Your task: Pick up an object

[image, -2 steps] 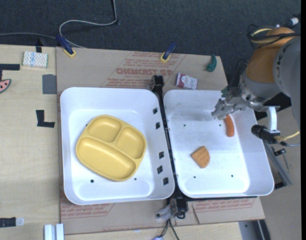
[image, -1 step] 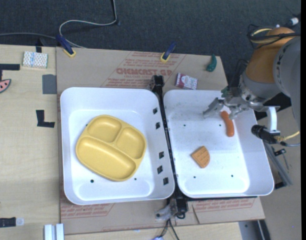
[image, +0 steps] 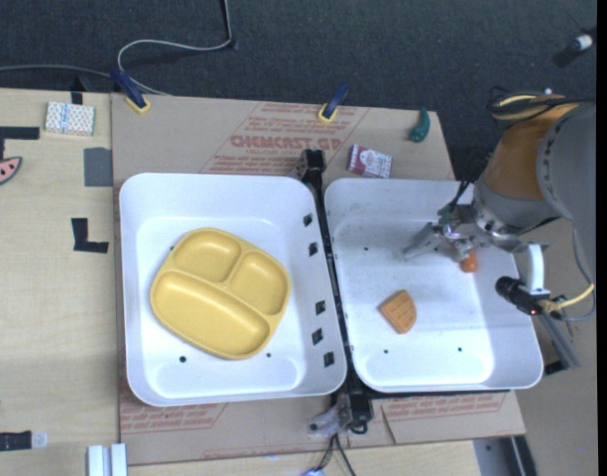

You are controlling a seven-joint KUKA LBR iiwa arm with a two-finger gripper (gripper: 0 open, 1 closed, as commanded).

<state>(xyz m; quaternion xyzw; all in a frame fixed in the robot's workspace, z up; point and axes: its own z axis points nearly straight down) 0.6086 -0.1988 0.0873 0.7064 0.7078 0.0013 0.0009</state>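
Hovering over the right bin (image: 502, 365) near its far right edge: hand (image: 432, 241), fingers spread, grasping nothing. Tan waffle-like piece (image: 398, 310) lies mid-bin; yellow divided tray (image: 219, 291) occupies the left bin (image: 145, 365).

The gripper (image: 419, 246) is grey metal, with a small orange spot beside its wrist. Just below it lies a tan-orange wedge (image: 398, 310) on a white bin (image: 502, 365). Far to its left, a yellow tray (image: 219, 292) sits in a second white bin (image: 145, 365). Beneath both, brown cardboard (image: 264, 142) carries red print. Above the gripper lies a red-and-white packet (image: 369, 161), and a green piece (image: 420, 125) beyond.
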